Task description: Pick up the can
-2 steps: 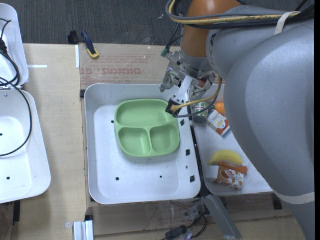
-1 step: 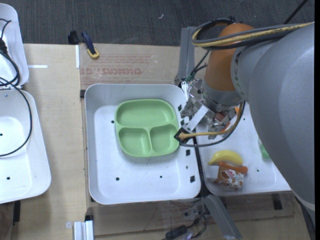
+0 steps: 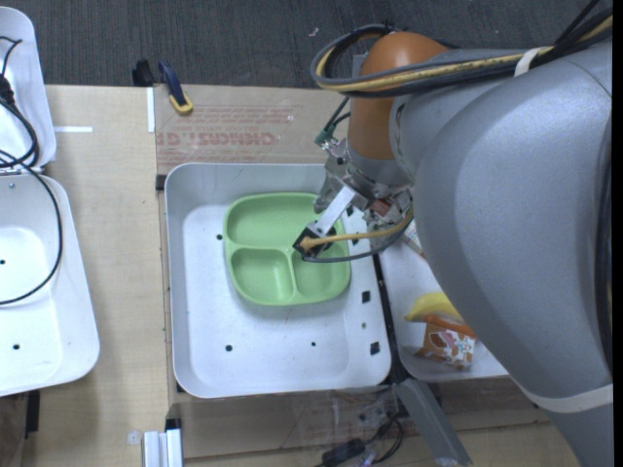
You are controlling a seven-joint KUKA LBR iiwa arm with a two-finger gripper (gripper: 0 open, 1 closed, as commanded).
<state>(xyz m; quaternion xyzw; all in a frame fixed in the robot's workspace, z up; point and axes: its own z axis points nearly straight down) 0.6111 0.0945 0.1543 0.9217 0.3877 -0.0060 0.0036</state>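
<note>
My gripper (image 3: pixel 362 202) hangs over the wall between the two bins, at the right edge of a green divided plate (image 3: pixel 273 251). The plate lies in the left white bin (image 3: pixel 195 300), toward its back. The big grey arm covers most of the right bin (image 3: pixel 417 278). In the part of that bin I can see lie a yellow banana-like thing (image 3: pixel 434 307) and an orange and white packet (image 3: pixel 450 346).
Bare white floor runs along the front and left of the left bin. A cardboard sheet (image 3: pixel 234 129) lies behind the bins. Another white tray with black cables (image 3: pixel 29 261) sits at the far left. A blue and yellow tool (image 3: pixel 175 90) rests at the bench's back edge.
</note>
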